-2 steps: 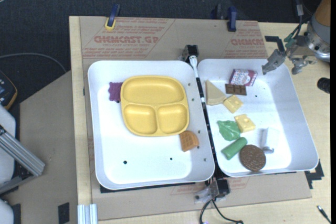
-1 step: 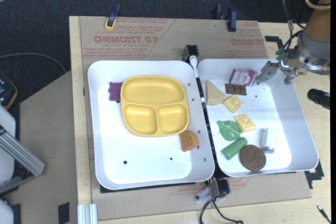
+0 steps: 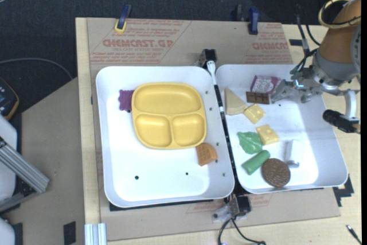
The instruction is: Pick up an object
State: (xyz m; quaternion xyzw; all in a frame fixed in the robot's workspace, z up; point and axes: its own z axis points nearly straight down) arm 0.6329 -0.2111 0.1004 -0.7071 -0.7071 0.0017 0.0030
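Nearest the camera: brown round cookie (image 3: 276, 172) at the front of the right bin (image 3: 321, 178), green pickle (image 3: 254, 162) just to its left. The arm (image 3: 338, 46) comes in from the right over the right bin's back right corner. The hand (image 3: 287, 90) points left, low over the back of the bin; can't tell how far open it is, the fingers are too small and blurred, and nothing is seen held in it.

Just left of the hand: a small pink-white packet (image 3: 263, 84) with a dark chocolate bar (image 3: 257, 98) touching its front edge. Both are just beside the hand tip; contact unclear. Further left, a pale cheese wedge (image 3: 233, 102) by the bin's left wall. In front of the hand: a yellow block (image 3: 254, 113), then a second yellow block (image 3: 267, 134), with a green leaf piece (image 3: 249, 141) beside it. A grey metal piece (image 3: 289, 153) lies toward the front, right of the pickle. All of these are loose on the bin floor, well apart from the hand except the packet and bar.

The left bin (image 3: 114, 181) holds a yellow divided tray (image 3: 169, 115), a purple item (image 3: 125, 100) touching its left edge, and a brown waffle piece (image 3: 206, 154) at its front right corner. Both bins sit side by side on the table (image 3: 92, 54).
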